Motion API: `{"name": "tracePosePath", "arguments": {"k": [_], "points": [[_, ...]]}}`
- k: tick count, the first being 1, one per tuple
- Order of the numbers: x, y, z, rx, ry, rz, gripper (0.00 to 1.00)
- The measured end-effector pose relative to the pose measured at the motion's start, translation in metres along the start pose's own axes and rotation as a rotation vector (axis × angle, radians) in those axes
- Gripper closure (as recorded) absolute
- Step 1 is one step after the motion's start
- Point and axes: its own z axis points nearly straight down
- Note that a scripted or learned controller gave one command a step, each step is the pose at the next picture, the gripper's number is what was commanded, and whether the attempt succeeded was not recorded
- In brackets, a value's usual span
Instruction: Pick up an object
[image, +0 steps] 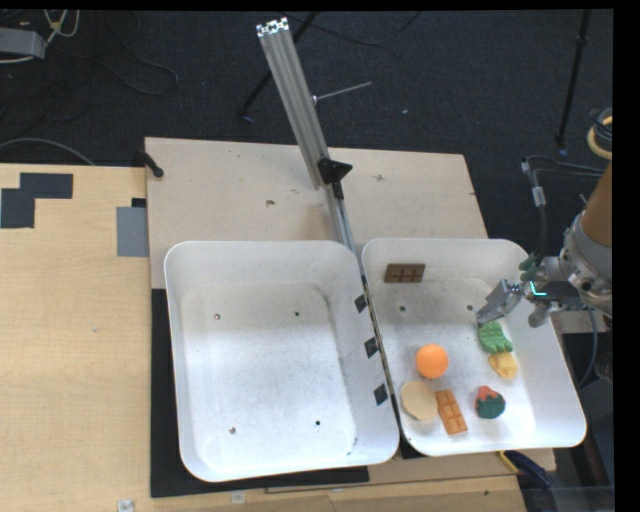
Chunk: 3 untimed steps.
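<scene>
Nearest the camera: small orange-brown waffle-patterned rectangular block (451, 412), lying in the front part of the right shallow white plastic bin (560, 420), touching a pale tan flat disc (419, 400) on its left.

Grey two-finger gripper (508, 303) reaching in from the right, low over the right bin's right half; fingers apart, one silver finger (495, 300) angled down-left, nothing seen between them; tip just above a leafy green toy vegetable (494, 337); contact with it not resolvable.

Just below the green piece: small yellow lumpy toy (504, 365), touching it; further forward: small red and dark-green round toy (489, 402); left of these, near bin centre: orange ball (431, 361); at the back of the bin, well apart: dark brown segmented chocolate-like bar (405, 273).

Left shallow white bin (200, 270) beside it, sharing the middle edge; slanted aluminium rail (300, 110) rising behind both.
</scene>
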Motion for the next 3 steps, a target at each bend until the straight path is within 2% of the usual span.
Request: {"name": "tracePosePath", "arguments": {"k": [1,3], "points": [[-0.001,0.0,-0.002,-0.004,-0.001,0.003,0.0],[-0.003,0.01,0.117,0.002,0.001,0.002,0.0]]}}
